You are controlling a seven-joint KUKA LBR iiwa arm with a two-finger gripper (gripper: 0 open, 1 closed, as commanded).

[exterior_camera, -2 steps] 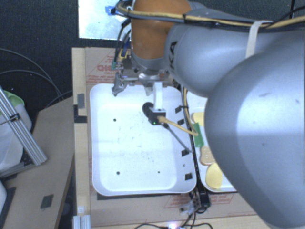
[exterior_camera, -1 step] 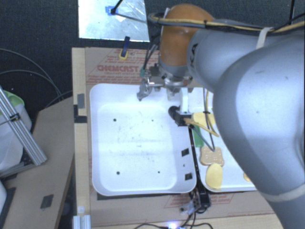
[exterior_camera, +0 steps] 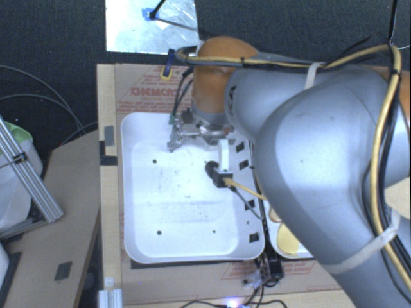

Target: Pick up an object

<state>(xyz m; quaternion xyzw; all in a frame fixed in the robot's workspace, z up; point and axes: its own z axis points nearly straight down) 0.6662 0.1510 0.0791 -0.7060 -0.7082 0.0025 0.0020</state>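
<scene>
My gripper (exterior_camera: 198,145) hangs low over the far right part of the left white bin (exterior_camera: 144,236), just under the orange band (exterior_camera: 215,76) of the wrist. A small dark piece (exterior_camera: 212,169) with a yellow cable sits just below it, near the bin's right wall; I cannot tell whether it belongs to the gripper. A pale yellow object (exterior_camera: 286,240) shows in the right bin (exterior_camera: 282,252), mostly hidden under the arm. Nothing is visibly held.
The big grey arm (exterior_camera: 321,159) covers most of the right bin. Both bins rest on a cardboard sheet (exterior_camera: 138,90). A shiny foil sheet (exterior_camera: 151,18) lies beyond the bench. Metal framing (exterior_camera: 26,178) stands at the left.
</scene>
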